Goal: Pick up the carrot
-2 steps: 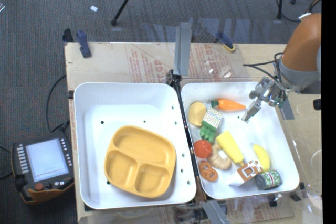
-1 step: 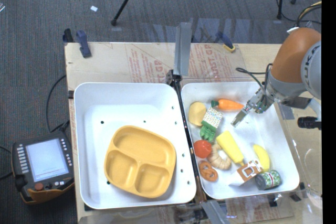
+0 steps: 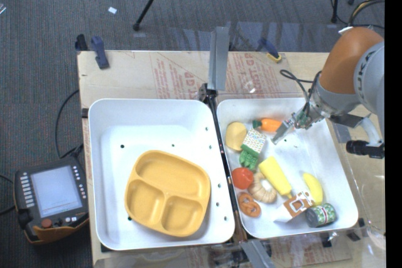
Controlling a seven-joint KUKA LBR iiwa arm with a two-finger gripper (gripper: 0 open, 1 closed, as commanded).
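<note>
The tool (image 3: 284,130) is reaching in from the right over the right bin (image 3: 326,154), slanting down and leftward from the orange-banded wrist of the arm (image 3: 344,66). Its thin tip is sitting just right of the carrot (image 3: 270,125), close to it, and whether it is touching cannot be told. Whether the tool is released or clenched cannot be told either; nothing is showing between it.

The carrot is lying near the back wall of the right bin, orange with a small green end pointing left. Just left of it, a pale round potato-like piece (image 3: 235,135) is resting against the bin's left wall. Below the carrot, a white and green patterned block (image 3: 253,140) is lying over a green leafy item (image 3: 249,157). Further forward, a red tomato (image 3: 242,177) is sitting beside a tan roll (image 3: 263,189), with a yellow block (image 3: 275,175) slanting across between them and a banana (image 3: 313,187). A pretzel (image 3: 249,204) is lying at the front left, a small carton (image 3: 298,204) and a can (image 3: 320,215) at the front right.

The left bin (image 3: 113,128) is holding a yellow divided tray (image 3: 168,192). Both bins are resting on the desk (image 3: 151,72), and a teach pendant (image 3: 53,196) is sitting on the floor to the left.
</note>
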